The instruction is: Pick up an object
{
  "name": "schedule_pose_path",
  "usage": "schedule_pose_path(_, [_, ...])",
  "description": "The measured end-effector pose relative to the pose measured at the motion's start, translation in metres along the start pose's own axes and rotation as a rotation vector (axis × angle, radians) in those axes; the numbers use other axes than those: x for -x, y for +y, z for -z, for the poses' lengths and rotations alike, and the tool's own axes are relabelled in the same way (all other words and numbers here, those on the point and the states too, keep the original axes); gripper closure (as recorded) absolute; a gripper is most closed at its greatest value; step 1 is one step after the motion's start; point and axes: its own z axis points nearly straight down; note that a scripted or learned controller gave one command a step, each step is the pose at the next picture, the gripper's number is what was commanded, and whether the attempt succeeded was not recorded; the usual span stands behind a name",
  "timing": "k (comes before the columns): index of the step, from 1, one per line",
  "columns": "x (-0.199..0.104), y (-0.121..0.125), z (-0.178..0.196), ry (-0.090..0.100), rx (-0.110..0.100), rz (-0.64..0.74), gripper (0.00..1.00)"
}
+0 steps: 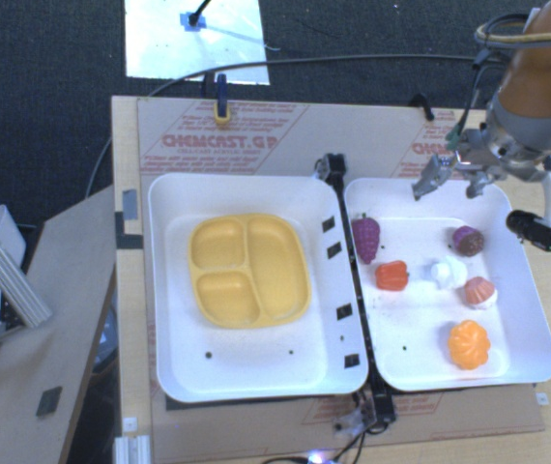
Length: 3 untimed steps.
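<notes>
I've got the pincer (458, 174) spread wide, carrying nothing, hovering over the right white bin's (527, 356) far rim; next I'd descend onto the small maroon ball (467, 241).

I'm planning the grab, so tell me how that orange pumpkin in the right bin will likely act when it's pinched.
The pumpkin looks round and glossy, so it may slip or roll from a pinch. It's probably a light plastic toy. Its ribbed sides might give the fingers some purchase.

A divided tray (249, 270) lies in the bin (179, 356) left of the hinge (353, 278); right of the hinge, six toy foods lie in the other bin (522, 298).
</notes>
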Motion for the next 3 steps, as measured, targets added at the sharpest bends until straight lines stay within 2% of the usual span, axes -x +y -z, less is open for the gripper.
schedule_pose_path(2, [0.009,0.005,-0.118,0.000,-0.002,-0.002,0.00])
schedule_pose_path(3, [0.008,0.005,-0.159,0.000,-0.002,-0.003,0.00])
